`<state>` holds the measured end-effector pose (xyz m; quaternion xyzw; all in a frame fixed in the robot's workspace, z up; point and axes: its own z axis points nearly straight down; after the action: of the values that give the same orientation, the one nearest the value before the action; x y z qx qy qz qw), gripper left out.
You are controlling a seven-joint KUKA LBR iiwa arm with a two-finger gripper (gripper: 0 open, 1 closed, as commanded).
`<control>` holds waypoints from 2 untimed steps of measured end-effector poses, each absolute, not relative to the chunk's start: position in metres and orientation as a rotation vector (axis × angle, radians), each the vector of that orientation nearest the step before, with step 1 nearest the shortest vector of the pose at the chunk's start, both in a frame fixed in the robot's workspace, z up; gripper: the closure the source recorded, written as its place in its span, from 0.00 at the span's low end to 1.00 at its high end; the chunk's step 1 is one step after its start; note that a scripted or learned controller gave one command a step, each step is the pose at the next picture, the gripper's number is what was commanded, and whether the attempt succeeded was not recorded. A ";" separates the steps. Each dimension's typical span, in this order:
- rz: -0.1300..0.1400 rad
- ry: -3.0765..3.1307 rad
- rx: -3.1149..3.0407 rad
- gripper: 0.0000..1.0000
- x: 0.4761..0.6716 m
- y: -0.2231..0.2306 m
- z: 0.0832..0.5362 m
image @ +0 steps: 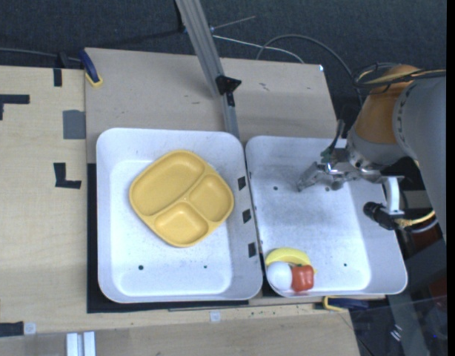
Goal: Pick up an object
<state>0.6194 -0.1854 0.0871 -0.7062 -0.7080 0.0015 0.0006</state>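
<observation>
While the arm (405, 124) reaches in from the right edge of the view, the nearest items lie at the front rim of the right bin (376, 273): a small cluster made of a yellow piece (287, 256), a white ball (278, 275) and a red piece (303, 278), all touching one another. This cluster sits nearer the camera than the fingers (321, 176) and a little to their left, well apart from them, against the bin's front left corner. Further back, the fingers hang over the rear half of the right bin, above its bare white floor. They appear spread apart, with nothing visible between them; one metal tip points left toward the divider between the bins. Just behind and to the right of the fingers, the orange band (376, 117) wraps the grey wrist. Left of the fingers, across the divider, the left bin (113, 265) holds a yellow divided plate (181, 197) with three compartments, lying flat and turned at an angle to the bin walls. Beyond both bins, farther from the camera than the fingers, a grey metal bar (205, 43) slants across the tabletop (35, 221), its lower end meeting the rear rim where the two bins join. Thin cables (287, 47) loop behind the right bin.
</observation>
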 end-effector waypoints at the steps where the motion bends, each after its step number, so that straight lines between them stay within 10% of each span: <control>1: 0.003 -2.225 -2.217 1.00 0.620 -0.185 0.098; 2: -0.003 -2.226 -2.223 1.00 0.617 -0.192 0.157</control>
<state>0.6174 -0.1922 0.1574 -0.7066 -0.7076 -0.0010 -0.0022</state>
